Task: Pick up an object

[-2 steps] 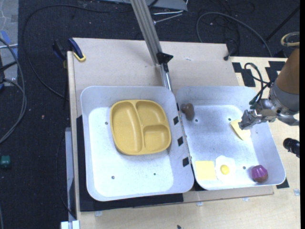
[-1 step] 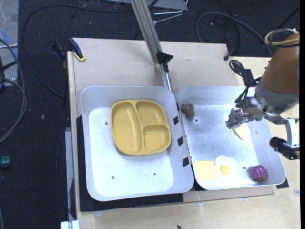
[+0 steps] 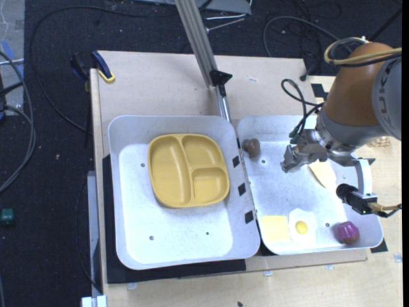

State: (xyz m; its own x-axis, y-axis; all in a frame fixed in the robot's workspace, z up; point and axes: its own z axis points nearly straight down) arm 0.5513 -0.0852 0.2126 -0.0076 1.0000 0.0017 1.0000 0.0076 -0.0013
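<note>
The pincer hangs low over the right bin, in its upper middle, with the grey arm and its orange band reaching in from the right. Whether it is open or closed cannot be told from this angle, and nothing is seen held in it.

Several objects lie in that bin. The nearest is a pale yellow wedge, just beside the pincer on the side toward the arm, its long axis running toward the bin's near edge. A small brown object sits to the other side, near the divide between bins. A yellow square slice, a fried-egg toy and a purple object lie along the near edge, well apart from the pincer.

The left bin holds a yellow divided plate. The wedge looks the likeliest target.
</note>
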